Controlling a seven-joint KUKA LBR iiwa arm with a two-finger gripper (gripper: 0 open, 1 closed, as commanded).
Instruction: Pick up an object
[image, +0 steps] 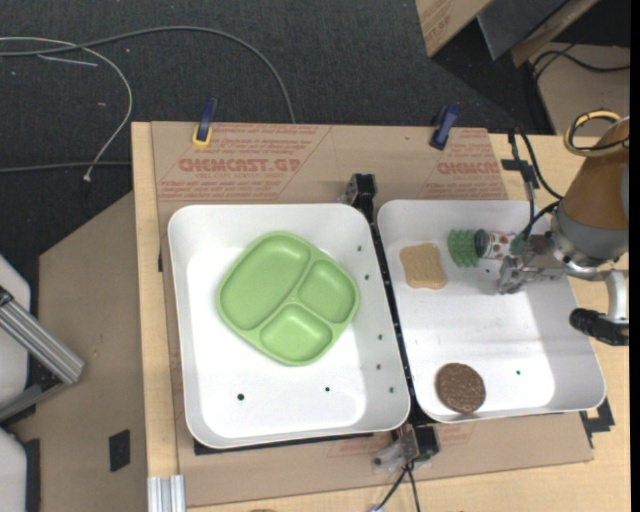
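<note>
1. My two-finger gripper (512, 278) sits low in the right white bin (540, 395), near its far edge, reaching in from three o'clock. Whether it is released or clenched I cannot tell; that end of my wrist is too small and blurred to read.

2. The nearest candidate is a small green ribbed object with a pale end (468, 246), lying at roughly ten o'clock from my gripper, just beside it. I cannot tell whether they touch, and nothing is visibly between my tips.

3. A flat tan, bread-shaped piece (423, 265) lies at nine o'clock, beyond the green one. A round brown disc (461, 387) rests at seven o'clock, well apart, near the bin's front rim.

4. The green three-compartment plastic tray (288, 297) lies in the left white bin (215, 400), far off at nine o'clock.

5. Risk: the green object looks rounded, so I judge it could roll or squirt aside if I close off-centre.

6. Risk: it lies near the far wall, so a push could pin it there or nudge the tan piece.

7. Risk: the two flat pieces offer little height to pinch.
</note>
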